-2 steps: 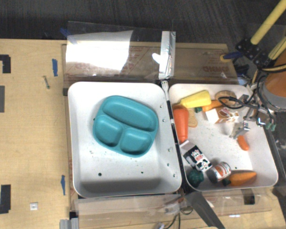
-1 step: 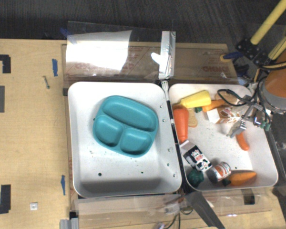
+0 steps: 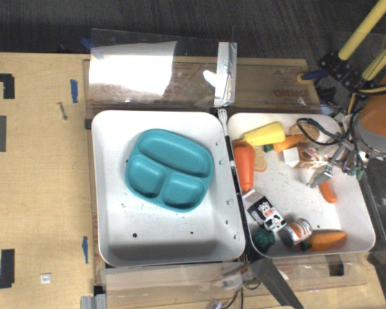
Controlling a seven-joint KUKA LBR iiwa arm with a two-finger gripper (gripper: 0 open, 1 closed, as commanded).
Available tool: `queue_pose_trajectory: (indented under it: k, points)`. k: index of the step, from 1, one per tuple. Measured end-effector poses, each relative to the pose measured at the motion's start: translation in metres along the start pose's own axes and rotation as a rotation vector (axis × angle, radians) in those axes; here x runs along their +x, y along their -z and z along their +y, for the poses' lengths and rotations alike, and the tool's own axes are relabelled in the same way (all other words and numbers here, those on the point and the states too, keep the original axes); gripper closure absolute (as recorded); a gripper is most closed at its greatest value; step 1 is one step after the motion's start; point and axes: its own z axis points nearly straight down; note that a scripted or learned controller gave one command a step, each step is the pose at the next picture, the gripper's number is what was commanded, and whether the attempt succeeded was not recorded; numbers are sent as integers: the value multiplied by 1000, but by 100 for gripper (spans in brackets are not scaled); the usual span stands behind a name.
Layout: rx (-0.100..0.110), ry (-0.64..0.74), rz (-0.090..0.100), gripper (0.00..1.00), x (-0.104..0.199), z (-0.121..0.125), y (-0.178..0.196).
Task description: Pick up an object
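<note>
1. The tabletop [image 3: 32, 172] carries two shallow white bins side by side: the left bin [image 3: 116, 237] and the right bin [image 3: 357, 217], their inner rims touching along the middle.
2. A teal divided plate [image 3: 170, 168] with three compartments lies in the left bin, towards its far half, roughly centred between the side walls.
3. The right bin holds the loose objects. A yellow corn-like toy [image 3: 265, 134] lies near its far left corner, with an orange carrot [image 3: 244, 166] just beside it along the left wall.
4. Near the front left corner of the right bin sit a small black-and-white block [image 3: 265, 212], a dark green piece [image 3: 264, 239] and a silver can-like item [image 3: 296, 232].
5. A second orange carrot [image 3: 328, 239] lies along the front wall, touching the can-like item.
6. The gripper [image 3: 321, 176] hangs over the right half of the right bin, amid cables, beside a small orange piece [image 3: 329, 192].
7. Whether the fingers are spread or closed cannot be told; nothing is visibly held between them.
</note>
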Motion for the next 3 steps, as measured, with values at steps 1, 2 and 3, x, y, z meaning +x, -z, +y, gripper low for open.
queue_pose_trajectory:
  k: [1,2,3]
  points:
    - [-1,-148,3,0,1,2,-1]
    - [-1,-232,3,0,3,1,-1]
    - [2,-343,3,0,16,-9,1]
